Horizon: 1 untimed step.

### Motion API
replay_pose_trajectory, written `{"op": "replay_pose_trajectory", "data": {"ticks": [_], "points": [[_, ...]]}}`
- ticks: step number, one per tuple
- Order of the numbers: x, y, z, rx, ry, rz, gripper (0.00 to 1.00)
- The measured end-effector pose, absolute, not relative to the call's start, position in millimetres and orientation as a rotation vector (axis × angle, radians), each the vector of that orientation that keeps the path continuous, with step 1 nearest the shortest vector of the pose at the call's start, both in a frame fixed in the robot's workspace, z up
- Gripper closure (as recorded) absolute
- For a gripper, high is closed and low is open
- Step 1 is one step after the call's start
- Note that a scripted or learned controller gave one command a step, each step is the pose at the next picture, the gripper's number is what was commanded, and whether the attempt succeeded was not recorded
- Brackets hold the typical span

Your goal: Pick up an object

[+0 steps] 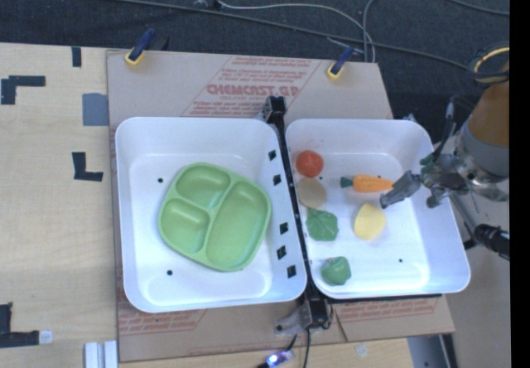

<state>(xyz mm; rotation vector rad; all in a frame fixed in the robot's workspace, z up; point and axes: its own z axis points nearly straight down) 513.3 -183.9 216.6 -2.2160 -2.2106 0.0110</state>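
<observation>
Scene: two shallow white bins side by side on a cardboard sheet, seen from above at a slant.
Left bin (132,192): holds a green divided plate (215,215), lying flat near its centre.
Right bin (414,142): holds six small toy foods.
Tomato (310,163): red and round, at 10 o'clock in the right bin.
Tan disc (312,192): just below the tomato, at 9 o'clock.
Carrot (371,184): orange with a green tip, lying sideways near the bin's centre.
Yellow piece (369,222): just below the carrot, at 5 o'clock from it.
Leafy green piece (322,226): at 8 o'clock.
Green lump (336,271): at 7 o'clock, near the front wall.
Gripper (396,193): at 3 o'clock in the right bin, just right of the carrot; nothing between its fingers; how wide they stand cannot be told.
</observation>
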Motion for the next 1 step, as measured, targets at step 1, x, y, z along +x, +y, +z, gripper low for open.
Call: {"op": "replay_pose_trajectory", "data": {"ticks": [1], "points": [[516.1,-183.7,222.5,-2.219,-2.222,0.001,0.00]]}}
